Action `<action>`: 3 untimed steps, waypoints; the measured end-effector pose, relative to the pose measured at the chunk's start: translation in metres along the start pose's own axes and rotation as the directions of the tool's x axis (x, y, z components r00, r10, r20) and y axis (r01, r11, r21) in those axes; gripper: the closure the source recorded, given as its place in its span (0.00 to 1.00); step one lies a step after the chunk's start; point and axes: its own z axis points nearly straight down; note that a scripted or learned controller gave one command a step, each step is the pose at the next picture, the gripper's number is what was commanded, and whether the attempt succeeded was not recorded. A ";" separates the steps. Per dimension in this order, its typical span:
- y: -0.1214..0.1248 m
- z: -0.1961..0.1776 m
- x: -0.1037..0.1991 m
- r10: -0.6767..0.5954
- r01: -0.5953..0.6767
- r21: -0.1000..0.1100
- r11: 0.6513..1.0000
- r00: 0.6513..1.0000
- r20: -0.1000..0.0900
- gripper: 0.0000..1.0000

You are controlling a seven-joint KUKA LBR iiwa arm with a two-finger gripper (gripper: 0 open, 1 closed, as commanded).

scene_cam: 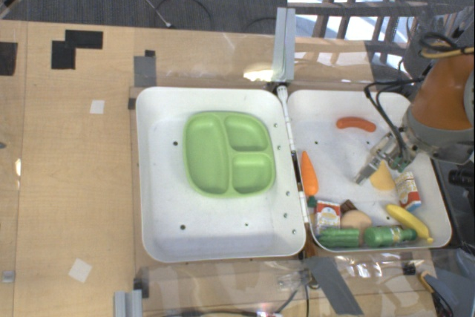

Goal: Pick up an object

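pincer sits low in the right bin, toward the right middle of the frame, its two fingers spread a little with nothing between them that i can see; the near fingertip points down-left at bare bin floor, and the yellow wedge lies just beside and slightly below it, touching or nearly so. i judge that wedge to be the likeliest target, though the small can stands just to its right and the banana below that. my worry from here: the fingers look offset to the upper left of the wedge instead of straddling it, so closing now could nip only its edge, or shove it against the can and tip the can over. the wedge looks flat and low, which means the tips may slide over the top and close on air. the red sausage in the upper part of the bin and the carrot along the left wall are well apart and safe. the crowded lower edge, with the green bottle, the cucumber, the egg and the small carton, could be stirred if the arm drags downward. the green plate in the left bin is not involved.
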 end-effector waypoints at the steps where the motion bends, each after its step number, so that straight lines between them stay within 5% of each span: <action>1: 0.004 -0.015 -0.004 -0.006 0.006 -0.007 1.000 1.000 0.014 1.00; 2: 0.017 -0.121 0.053 0.166 -0.166 -0.006 0.986 0.986 0.003 1.00; 3: 0.014 -0.116 0.054 0.169 -0.169 0.001 0.986 0.986 -0.003 0.00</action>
